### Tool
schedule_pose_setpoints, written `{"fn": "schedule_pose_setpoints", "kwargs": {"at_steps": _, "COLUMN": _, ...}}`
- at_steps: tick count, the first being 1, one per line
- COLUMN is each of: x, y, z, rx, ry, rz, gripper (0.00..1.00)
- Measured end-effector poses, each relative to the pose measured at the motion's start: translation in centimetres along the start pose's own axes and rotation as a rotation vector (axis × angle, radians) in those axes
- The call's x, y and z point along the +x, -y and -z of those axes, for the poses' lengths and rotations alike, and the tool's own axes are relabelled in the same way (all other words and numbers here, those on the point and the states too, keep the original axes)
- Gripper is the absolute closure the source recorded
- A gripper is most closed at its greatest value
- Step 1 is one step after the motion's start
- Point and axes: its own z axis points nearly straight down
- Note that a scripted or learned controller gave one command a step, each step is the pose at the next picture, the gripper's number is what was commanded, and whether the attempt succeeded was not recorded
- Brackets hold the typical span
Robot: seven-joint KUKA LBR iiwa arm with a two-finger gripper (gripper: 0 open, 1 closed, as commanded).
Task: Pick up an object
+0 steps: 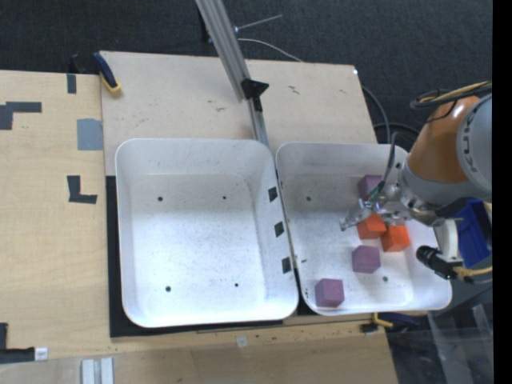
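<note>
The right bin (320, 166) holds three purple cubes and two orange cubes. One purple cube (369, 186) lies at the back, another purple cube (366, 259) sits mid-bin, and the third purple cube (329, 292) rests near the front wall. An orange cube (370, 227) and a second orange cube (396, 238) sit side by side. My gripper (373, 212) reaches in from the right and hangs right over the first orange cube, between it and the back purple cube. Whether it touches a cube I cannot tell.
The left bin (192, 230) stands beside the right one. A metal pole (228, 42) slants down to the bins' shared wall. A blue-and-yellow clamp (106, 72) lies at the board's back left corner. Cables run on the right.
</note>
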Motion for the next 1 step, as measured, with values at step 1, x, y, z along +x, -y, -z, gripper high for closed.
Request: {"fn": "schedule_pose_setpoints", "kwargs": {"at_steps": 1, "x": -0.06, "y": -0.21, "z": 1.43, "rx": -0.007, "ry": 0.002, "rz": 0.001, "gripper": 1.00}}
